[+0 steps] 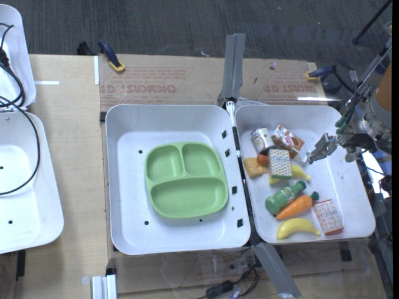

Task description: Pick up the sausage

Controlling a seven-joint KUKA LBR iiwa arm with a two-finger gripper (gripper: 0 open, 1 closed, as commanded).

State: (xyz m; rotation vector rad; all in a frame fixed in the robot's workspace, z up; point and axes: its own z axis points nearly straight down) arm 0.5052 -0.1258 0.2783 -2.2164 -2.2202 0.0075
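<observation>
Your hand (322, 149) hovers over the right bin (349, 198), grip state unclear; the sausage (264, 159), probably that reddish piece, sits half-buried under cartons.

Cardboard sheet (187, 80): red print "CHEMCAST GP" (upside down, repeated, blurry).

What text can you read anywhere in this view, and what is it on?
"CHEMCAST GP": red print, seen upside down, on the brown sheet behind the left bin.
Red print on the brown sheet behind the right bin: too blurred to read.
Labels on the food packets: too small to read.
</observation>
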